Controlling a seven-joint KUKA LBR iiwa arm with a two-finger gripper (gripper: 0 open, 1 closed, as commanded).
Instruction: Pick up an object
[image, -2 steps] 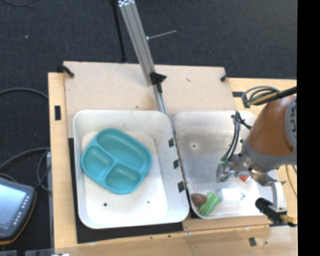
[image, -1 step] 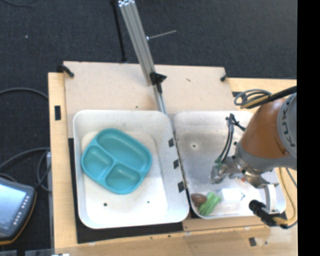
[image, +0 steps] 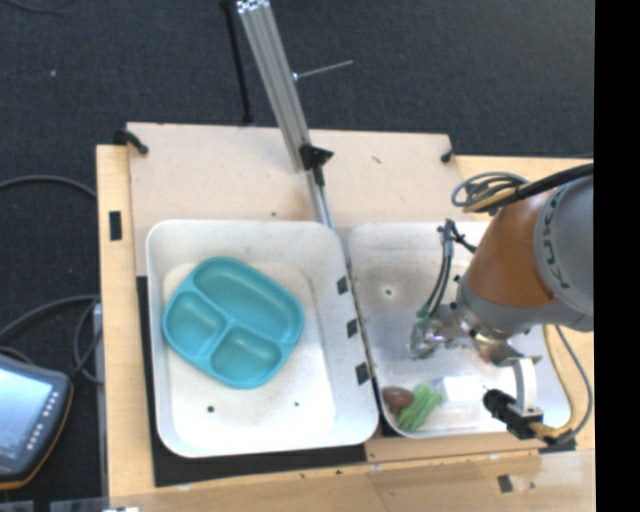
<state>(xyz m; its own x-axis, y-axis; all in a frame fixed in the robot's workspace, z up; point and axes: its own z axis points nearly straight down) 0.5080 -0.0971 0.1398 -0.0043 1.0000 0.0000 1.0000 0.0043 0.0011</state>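
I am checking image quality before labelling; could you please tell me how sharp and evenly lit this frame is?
Camera view: soft even light, mildly blurred; the white right bin looks washed out, so the small green object and brown object lack detail.

Dark carpet floor (image: 60, 80) around wooden bench (image: 220, 180)

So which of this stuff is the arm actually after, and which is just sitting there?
For the job:
gripper
green object in the right bin
brown object beside it

Just lying about:
teal divided plate in the left bin
handheld screen off the bench
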